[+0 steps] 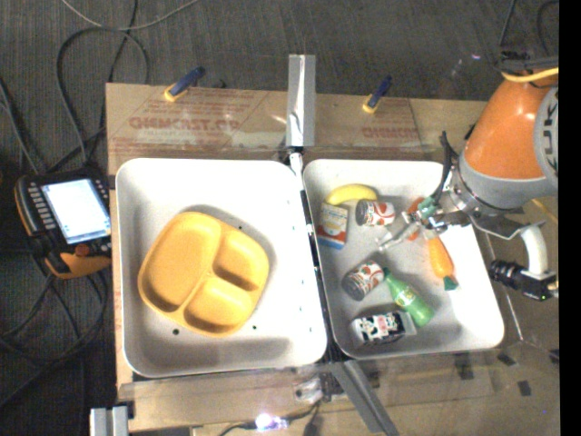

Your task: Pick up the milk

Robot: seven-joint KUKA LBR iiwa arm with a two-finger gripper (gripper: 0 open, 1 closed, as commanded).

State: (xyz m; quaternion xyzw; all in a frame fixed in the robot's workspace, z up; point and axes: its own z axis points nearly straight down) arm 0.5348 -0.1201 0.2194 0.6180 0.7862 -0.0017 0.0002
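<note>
The milk point(383, 327) (a small black-and-white carton) lies on its side near the front edge of the right bin point(472, 334).

Robotics lab test cell, grey-and-orange industrial robot arm point(513, 143) over a cardboard-topped counter point(227, 121), two shallow white plastic bins point(132, 243) of toy groceries, handheld control pendant with lit screen point(68, 212), loose black cables point(91, 25) on grey carpet

Two white bins point(127, 271); one yellow tray point(205, 271), one banana point(352, 193), two cans point(375, 213), one carrot point(441, 262), one green bottle point(408, 300), two milk cartons point(383, 327)
</note>
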